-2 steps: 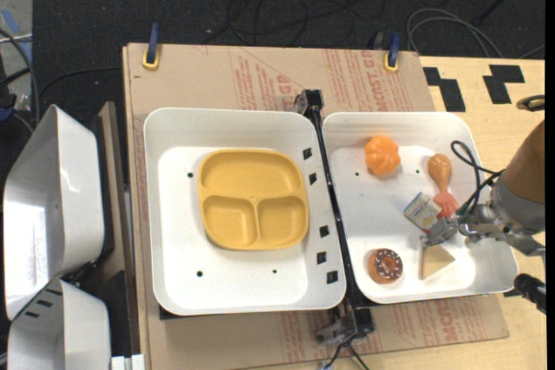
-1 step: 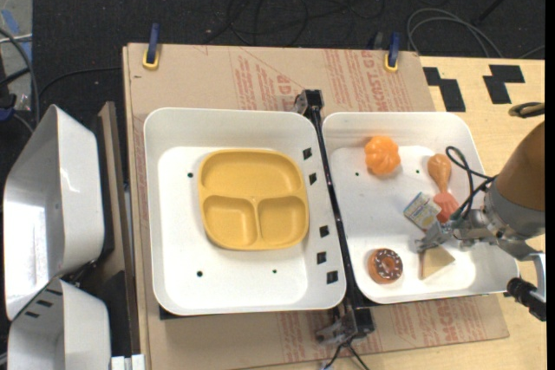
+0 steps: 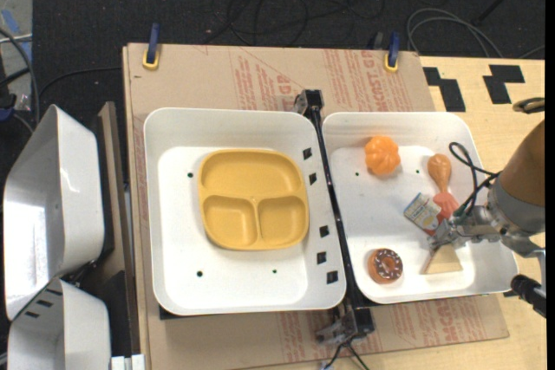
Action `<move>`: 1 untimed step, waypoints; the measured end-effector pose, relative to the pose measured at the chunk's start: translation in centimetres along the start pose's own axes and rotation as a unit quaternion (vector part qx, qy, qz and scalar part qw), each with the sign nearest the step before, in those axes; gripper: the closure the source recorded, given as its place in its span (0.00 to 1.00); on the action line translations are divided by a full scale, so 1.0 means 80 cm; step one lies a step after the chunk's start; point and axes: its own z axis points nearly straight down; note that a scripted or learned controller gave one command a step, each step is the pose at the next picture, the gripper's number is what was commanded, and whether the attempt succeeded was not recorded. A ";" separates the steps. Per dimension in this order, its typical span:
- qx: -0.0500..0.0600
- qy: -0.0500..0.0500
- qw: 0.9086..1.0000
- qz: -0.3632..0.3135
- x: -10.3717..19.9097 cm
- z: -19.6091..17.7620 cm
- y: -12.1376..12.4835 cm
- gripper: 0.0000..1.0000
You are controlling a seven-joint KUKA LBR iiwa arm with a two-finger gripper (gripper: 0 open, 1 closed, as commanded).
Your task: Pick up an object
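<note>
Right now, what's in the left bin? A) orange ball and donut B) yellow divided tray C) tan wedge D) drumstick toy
B: the yellow divided tray lies alone in the left bin, while the orange ball, the donut, the drumstick toy and the tan wedge all sit in the right bin.

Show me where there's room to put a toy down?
Bare floor runs around the yellow tray in the left bin, and left of the donut in the right bin. It's crowded by the hand.
</note>
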 end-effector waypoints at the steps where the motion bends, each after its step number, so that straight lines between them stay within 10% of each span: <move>1: -0.002 -0.001 1.000 -0.003 -0.001 -0.064 0.014 1.00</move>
